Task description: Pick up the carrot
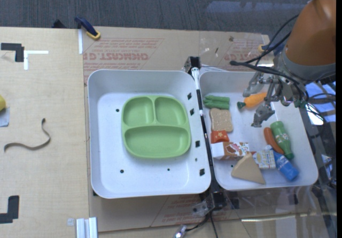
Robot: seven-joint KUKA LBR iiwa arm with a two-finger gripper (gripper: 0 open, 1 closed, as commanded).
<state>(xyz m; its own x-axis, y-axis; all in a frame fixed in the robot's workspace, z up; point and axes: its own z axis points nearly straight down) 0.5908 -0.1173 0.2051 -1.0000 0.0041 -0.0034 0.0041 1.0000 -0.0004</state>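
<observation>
Carrot (253,100) just left of end effector (265,104)

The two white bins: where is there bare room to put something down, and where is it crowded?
The left bin has bare floor all round the green divided plate, widest along its near edge. The right bin is crowded: green beans, bread, cartons, a wedge and bottles fill its left side and near half. A small bare patch lies mid-bin, below the carrot at the end effector.
</observation>
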